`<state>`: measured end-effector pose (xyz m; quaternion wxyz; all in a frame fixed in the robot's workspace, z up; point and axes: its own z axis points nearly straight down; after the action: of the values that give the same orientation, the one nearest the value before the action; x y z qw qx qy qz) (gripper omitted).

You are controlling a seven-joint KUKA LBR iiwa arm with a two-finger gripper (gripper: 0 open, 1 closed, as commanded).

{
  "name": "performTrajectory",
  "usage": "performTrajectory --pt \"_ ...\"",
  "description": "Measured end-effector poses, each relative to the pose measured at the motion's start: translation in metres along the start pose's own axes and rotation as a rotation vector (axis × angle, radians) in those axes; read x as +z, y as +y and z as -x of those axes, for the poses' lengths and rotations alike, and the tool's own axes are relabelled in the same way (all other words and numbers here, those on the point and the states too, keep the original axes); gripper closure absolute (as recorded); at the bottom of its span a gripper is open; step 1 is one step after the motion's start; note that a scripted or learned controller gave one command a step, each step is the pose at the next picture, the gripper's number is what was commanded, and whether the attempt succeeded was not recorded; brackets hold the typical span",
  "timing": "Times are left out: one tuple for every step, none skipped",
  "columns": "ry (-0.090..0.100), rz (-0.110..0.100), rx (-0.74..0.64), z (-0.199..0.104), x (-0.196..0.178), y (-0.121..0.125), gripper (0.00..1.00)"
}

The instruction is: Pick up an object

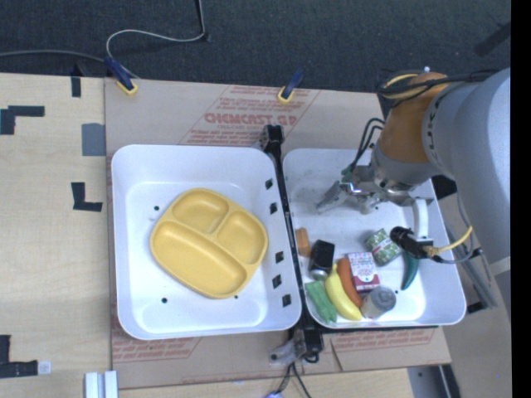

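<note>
Above right bin (315, 168), open pincer (332, 199)

The bench (50, 222) has a pale wood-grain top marked with dark tape strips. A brown cardboard sheet (241, 118) (red lettering printed on it) lies flat over its middle, held at the far edge by two yellow-and-blue clamps (123, 79). Two white bins sit side by side on the cardboard, touching along a black divider: the left bin (133, 247) and the right bin (440, 305).
</note>
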<state>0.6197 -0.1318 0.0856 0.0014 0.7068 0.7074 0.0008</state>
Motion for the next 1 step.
performTrajectory --pt "0.000 -0.002 -0.001 0.0042 0.0007 0.0490 0.00"
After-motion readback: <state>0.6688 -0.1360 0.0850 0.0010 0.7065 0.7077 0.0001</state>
